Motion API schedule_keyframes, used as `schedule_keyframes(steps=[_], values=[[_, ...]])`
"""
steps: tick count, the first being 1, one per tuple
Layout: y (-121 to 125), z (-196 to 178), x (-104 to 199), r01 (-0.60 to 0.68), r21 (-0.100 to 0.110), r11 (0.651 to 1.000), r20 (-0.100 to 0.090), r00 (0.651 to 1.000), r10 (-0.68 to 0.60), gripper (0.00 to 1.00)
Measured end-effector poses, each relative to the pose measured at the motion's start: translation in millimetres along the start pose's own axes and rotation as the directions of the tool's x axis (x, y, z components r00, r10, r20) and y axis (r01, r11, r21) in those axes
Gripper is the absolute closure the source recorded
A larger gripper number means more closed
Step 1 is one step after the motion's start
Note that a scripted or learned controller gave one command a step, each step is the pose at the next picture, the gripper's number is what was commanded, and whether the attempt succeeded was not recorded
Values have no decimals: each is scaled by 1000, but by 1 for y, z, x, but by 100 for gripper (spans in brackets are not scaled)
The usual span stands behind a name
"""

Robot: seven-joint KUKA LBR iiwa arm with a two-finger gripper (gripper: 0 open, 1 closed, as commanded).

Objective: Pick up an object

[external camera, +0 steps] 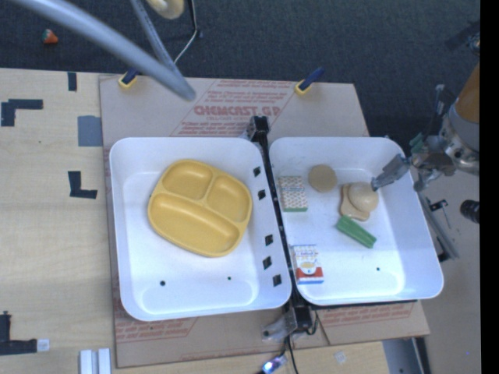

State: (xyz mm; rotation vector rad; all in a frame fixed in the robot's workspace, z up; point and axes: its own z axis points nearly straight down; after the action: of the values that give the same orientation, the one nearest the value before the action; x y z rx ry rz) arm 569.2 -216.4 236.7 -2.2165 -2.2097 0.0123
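Lying just left of the end effector: a tan bun.

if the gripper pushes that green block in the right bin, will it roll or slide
The green block looks flat-sided and long, lying on the right bin floor, so it would probably slide or pivot, not roll. It seems stiff and light. Its end near the beige lump might nudge it.
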Motion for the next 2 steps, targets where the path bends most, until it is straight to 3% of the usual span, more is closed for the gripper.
schedule_keyframes(steps=[1,2], values=[[3,-8,1,4,-12,1000,3,1000,-4,0],[3,36,1,4,-9,1000,3,1000,-4,0]])
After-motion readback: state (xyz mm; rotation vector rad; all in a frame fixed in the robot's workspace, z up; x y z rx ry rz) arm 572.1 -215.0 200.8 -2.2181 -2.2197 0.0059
